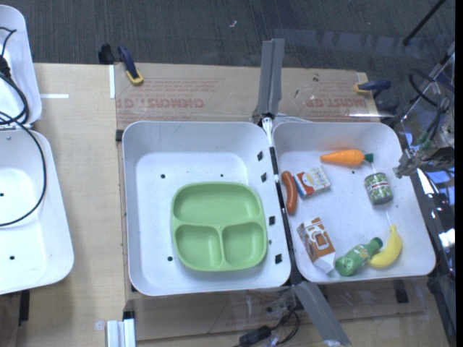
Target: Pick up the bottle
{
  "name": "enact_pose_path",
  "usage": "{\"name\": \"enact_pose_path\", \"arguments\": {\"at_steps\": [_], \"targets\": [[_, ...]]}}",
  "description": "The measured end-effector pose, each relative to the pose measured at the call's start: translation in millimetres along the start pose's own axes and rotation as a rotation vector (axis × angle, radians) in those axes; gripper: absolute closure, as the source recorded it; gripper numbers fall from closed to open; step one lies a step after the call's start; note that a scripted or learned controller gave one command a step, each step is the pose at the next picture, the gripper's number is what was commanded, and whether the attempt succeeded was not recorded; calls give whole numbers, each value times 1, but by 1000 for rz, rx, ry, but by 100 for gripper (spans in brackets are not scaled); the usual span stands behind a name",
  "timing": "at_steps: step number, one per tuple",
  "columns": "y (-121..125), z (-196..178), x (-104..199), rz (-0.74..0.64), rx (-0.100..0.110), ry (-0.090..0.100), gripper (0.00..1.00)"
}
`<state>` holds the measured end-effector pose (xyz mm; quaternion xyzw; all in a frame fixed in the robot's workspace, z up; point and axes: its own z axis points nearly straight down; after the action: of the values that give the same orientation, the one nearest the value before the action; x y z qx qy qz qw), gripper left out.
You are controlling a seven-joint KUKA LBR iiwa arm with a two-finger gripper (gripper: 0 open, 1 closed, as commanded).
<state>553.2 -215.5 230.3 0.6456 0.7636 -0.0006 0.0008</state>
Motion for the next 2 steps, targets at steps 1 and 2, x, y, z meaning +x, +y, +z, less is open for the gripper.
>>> {"name": "enact_pose_path", "arguments": {"at_steps": [1, 2], "targets": [[-23, -211, -3, -79, 1, 0, 100], [43, -163, -14, 87, 2, 0, 100]]}}
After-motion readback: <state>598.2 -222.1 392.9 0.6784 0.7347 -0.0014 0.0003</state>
